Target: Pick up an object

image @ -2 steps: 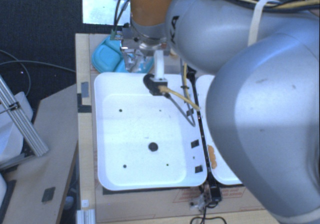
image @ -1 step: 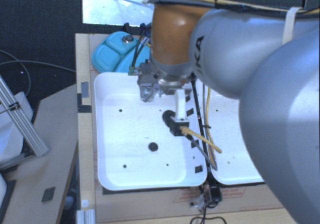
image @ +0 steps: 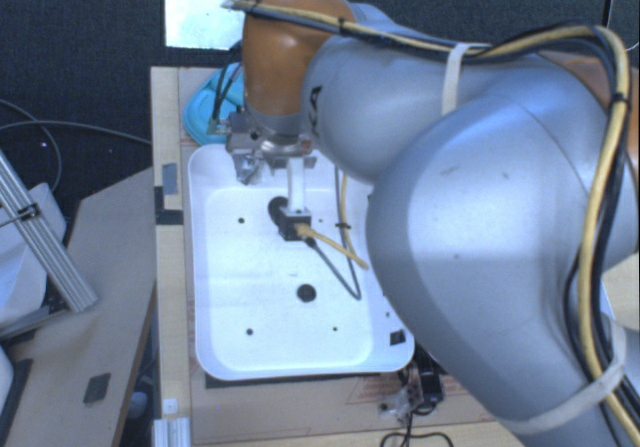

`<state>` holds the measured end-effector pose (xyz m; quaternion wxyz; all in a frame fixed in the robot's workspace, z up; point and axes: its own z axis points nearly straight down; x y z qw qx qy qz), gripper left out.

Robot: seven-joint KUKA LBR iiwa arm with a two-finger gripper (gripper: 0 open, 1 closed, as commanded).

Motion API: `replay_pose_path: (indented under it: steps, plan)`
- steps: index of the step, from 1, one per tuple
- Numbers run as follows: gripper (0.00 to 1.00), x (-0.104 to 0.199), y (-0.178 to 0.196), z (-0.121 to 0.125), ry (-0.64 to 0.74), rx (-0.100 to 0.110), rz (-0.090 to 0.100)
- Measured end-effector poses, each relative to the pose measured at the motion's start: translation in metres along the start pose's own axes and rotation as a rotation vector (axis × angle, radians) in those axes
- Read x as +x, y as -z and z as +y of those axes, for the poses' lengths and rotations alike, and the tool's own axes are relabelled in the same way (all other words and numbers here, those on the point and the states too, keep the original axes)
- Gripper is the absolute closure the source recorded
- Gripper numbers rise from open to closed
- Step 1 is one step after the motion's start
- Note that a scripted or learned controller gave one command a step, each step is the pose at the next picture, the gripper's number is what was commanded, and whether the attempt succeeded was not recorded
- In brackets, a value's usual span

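Finding the bin (image: 215,335) sitting on the bench (image: 170,265), left of the arm (image: 500,195). Spotting a disc (image: 306,293) lying in the bin, near its middle. Noting a crumpled thing (image: 205,110) lying behind the bin's far left corner, the pincer (image: 250,167) hanging just right of it, over the bin's far edge.

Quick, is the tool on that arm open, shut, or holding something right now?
The tool: cannot be told from this view; it hangs over the white bin.
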<state>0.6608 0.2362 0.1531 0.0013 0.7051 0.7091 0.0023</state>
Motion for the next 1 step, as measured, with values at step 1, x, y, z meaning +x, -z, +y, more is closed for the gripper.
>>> replay_pose_path:
  steps: [1]
  plan:
    - [1.0, -0.0425, 0.0711, 0.0082, -0.007, -0.003, 0.0]
